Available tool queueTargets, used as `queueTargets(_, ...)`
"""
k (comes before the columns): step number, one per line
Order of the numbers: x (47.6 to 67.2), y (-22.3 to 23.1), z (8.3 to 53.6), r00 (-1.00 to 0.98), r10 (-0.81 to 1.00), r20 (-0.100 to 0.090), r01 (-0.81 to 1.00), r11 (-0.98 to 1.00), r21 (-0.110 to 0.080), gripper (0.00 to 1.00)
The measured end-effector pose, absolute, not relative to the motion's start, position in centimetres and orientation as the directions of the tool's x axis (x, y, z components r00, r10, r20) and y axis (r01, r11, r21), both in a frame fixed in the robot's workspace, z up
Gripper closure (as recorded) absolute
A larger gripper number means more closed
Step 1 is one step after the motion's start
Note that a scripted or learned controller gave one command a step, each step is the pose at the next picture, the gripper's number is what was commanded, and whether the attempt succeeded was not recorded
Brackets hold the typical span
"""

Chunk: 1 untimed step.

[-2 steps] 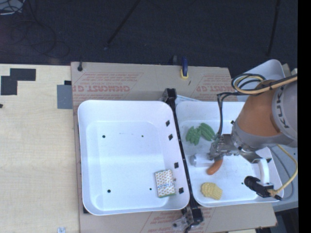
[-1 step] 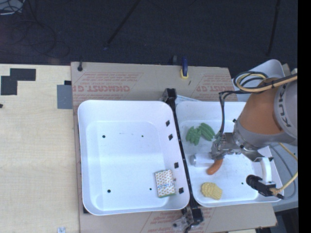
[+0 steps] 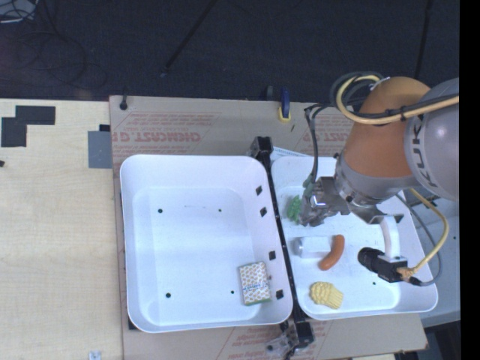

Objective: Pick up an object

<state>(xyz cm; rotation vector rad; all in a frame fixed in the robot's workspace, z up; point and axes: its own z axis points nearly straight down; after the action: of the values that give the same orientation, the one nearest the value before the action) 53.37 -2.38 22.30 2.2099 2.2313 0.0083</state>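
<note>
Robot lab, 2 white bins, cardboard-covered bench

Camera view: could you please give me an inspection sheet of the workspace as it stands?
Surface: left bin and right bin, white, side by side on cardboard.
Job's things: green item, orange sausage, yellow corn in right bin; patterned box in left bin.
Clutter: pale clear item beside the sausage.
Claw: over right bin, next to the green item.
Cables: yellow cable loops by the arm.
Surroundings: pale wooden benchtop left, dark floor behind.
</note>
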Motion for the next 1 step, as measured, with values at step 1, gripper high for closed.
queueTargets(1,47.33,-9.56,25.07,0.003,1.000,0.001,1.000,-0.003,-0.005,1.00)
